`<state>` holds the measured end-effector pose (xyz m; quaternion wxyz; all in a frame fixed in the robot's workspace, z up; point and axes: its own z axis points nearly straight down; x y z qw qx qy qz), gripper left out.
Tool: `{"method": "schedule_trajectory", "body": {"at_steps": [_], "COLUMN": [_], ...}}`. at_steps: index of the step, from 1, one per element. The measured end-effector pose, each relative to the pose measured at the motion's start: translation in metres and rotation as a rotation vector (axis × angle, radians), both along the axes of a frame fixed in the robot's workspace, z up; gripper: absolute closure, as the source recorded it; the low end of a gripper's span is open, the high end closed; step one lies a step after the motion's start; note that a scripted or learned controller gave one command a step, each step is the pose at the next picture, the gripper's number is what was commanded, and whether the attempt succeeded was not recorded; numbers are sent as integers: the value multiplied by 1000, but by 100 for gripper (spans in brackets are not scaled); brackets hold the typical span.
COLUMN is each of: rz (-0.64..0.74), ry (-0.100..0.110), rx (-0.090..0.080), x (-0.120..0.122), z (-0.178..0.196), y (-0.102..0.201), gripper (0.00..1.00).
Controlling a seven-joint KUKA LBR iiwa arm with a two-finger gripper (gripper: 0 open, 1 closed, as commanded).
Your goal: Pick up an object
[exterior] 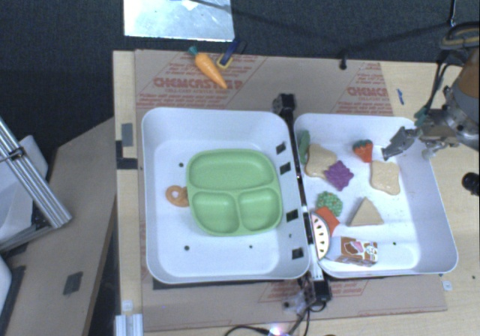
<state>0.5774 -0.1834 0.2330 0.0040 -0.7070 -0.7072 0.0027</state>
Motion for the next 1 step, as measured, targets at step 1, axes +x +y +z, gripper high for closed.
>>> {"method": "schedule_trajectory", "body": {"at_steps": [1], "rz": [3], "ry": [-11], "rx": [-2], "x": [2], "z": [6], "y": [0], "gripper": [0]}}
